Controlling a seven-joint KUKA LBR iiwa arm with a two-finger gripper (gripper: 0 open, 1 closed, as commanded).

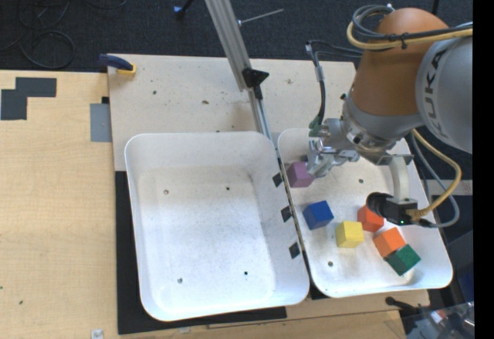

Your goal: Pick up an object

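Our claw point(315, 164) sits against the purple block point(299, 174), grip unclear, so we judge a firm close comes next.

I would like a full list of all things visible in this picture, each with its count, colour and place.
small purple cube: 1, purple, right bin, at its left wall, right at the gripper
small blue cube: 1, blue, right bin, middle
small yellow cube: 1, yellow, right bin, right of the blue one
small red block: 1, red, right bin, partly hidden
small orange cube: 1, orange, right bin, beside the green one
small green cube: 1, green, right bin, near corner
shallow white bins: 2, white, left bin and right bin, side by side
slanted aluminium bar: 1, silver, behind the bins
wooden bench: 1, light wood
two-finger gripper: 1, metal, over the right bin
arm: 1, grey and orange, from the right
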